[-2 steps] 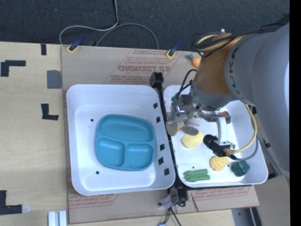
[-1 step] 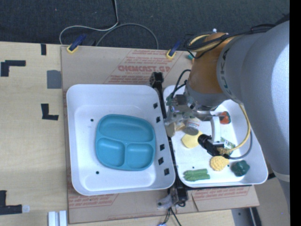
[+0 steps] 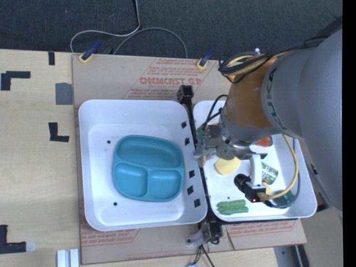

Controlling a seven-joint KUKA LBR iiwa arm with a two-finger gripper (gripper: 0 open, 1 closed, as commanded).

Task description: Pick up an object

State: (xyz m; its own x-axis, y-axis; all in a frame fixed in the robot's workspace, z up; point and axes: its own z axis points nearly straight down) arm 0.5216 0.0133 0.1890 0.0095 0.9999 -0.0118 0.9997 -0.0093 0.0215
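The arm's grey body with its orange band [image 3: 250, 102] hangs over the right bin [image 3: 303, 207]. My gripper [image 3: 214, 146] is low at that bin's left side, close to the divider between the bins. A pale yellow object [image 3: 227, 166] lies just below and to the right of it. A green object [image 3: 232, 207] rests near the bin's front edge. A small green-and-white can [image 3: 268, 174] lies to the right, and an orange-red object [image 3: 263, 142] peeks out from under the arm.
The left bin [image 3: 92, 121] holds a blue divided plate [image 3: 148, 167]. Black and yellow cables [image 3: 264, 194] loop over the right bin's front right. Clamps and black clips run along the divider between the bins.
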